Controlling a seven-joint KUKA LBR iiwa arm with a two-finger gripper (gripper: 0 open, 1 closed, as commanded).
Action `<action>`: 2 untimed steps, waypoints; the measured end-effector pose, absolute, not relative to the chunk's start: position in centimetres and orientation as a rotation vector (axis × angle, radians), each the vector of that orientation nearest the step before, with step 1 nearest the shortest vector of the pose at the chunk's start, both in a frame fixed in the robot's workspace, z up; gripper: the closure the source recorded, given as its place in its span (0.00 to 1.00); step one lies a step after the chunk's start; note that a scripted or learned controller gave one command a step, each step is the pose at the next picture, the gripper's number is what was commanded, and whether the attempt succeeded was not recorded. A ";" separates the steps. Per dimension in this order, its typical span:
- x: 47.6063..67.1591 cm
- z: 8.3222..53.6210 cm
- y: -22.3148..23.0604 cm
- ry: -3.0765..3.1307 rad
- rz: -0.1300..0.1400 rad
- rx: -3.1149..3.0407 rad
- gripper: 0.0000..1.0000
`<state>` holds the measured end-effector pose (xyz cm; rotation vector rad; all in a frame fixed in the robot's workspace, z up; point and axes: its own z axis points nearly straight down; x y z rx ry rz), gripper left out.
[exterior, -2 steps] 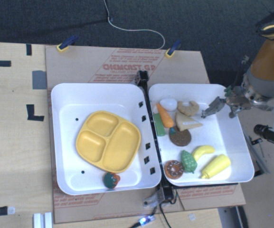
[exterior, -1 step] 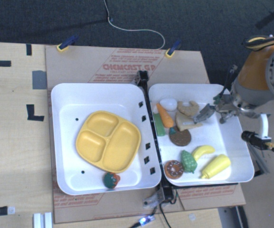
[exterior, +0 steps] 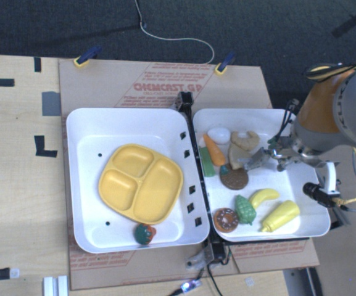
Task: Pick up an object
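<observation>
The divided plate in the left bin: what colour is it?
Yellow. The divided plate shows plainly in the camera view, lying in the left bin.

A wooden bench (exterior: 17, 184) bears cardboard (exterior: 159, 82) under two white bins (exterior: 79, 165) side by side.

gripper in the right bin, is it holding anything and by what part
It cannot be told. The gripper sits low in the right bin, its tip against the tan toy and above the brown cookie, but nothing shows between its fingers.
</observation>
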<state>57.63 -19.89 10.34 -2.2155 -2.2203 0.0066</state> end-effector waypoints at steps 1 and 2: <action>57.7 8.6 -19.9 -2.224 0.002 -2.220 0.00; 58.0 9.8 -19.7 -2.226 -0.008 -2.220 1.00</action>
